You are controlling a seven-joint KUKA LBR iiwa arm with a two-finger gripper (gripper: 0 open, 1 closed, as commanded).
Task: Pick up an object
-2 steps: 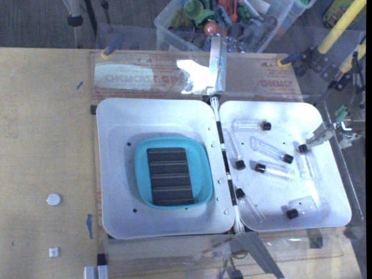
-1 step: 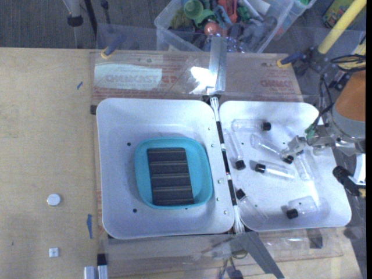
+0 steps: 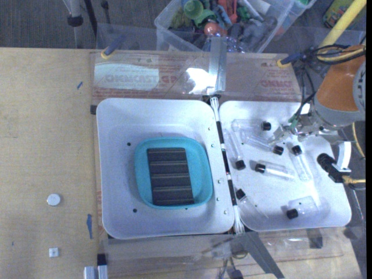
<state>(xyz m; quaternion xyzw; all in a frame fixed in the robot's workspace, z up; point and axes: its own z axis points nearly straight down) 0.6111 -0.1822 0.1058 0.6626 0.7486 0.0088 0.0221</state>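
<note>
1. Two white bins sit side by side on the wooden bench point(image 3: 40, 127): left bin point(image 3: 116, 121), right bin point(image 3: 331, 214).
2. Left bin holds a teal tray point(image 3: 200, 167) near its middle, with a dark ribbed block point(image 3: 170, 176) lying inside it.
3. Right bin holds several clear vials with black caps, scattered and lying flat.
4. One capped vial point(image 3: 274, 169) lies about mid-bin, cap to the left.
5. Another vial point(image 3: 300, 206) lies near the bin's front right corner, cap at its lower left.
6. A third vial point(image 3: 258, 140) lies further back, and a tall clear one point(image 3: 232, 145) lies along the left wall.
7. More black caps show near the back centre point(image 3: 266, 125) and along the left wall; exact vial count is hard to tell because the clear glass blends into the white.
8. Arm point(image 3: 343, 92) enters from the right, orange band visible, over the right bin's back right area.
9. Gripper point(image 3: 293, 129) is low over the back right part of the right bin, near the vials there.
10. Jaw state: cannot tell, wrist and cables hide the tips; nothing is seen held.
11. Behind the bins, a clear crate point(image 3: 232, 10) of colourful toys.
12. Small white disc point(image 3: 53, 200) on the bench, well left of the bins.
</note>
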